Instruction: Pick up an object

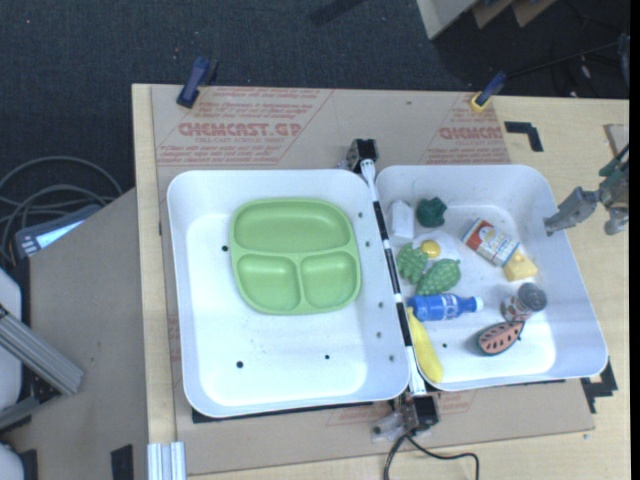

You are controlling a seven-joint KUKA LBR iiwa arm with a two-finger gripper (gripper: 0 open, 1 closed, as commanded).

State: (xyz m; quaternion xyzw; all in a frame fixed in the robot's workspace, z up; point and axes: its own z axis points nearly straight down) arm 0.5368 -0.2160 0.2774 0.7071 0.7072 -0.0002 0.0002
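Observation:
The right white bin (570, 278) holds several small objects. Among them are a blue bottle (445, 307) lying on its side, a yellow banana (425, 350) along the left wall, and two green leafy pieces (428, 270). There is also a red and white box (488, 242), a yellow block (520, 265), a grey round can (529, 298) and an orange-brown oval item (498, 338). A dark green lump (431, 210) and a white cup (401, 218) sit at the back left. My gripper (587, 218) hangs over the bin's right rim, open, with nothing between its fingers.
The left white bin (200, 298) holds a green divided plate (295, 254). Black clips (362, 152) join the bins at the back and the front. The bins rest on a cardboard-covered bench (250, 128) held by blue clamps (195, 80).

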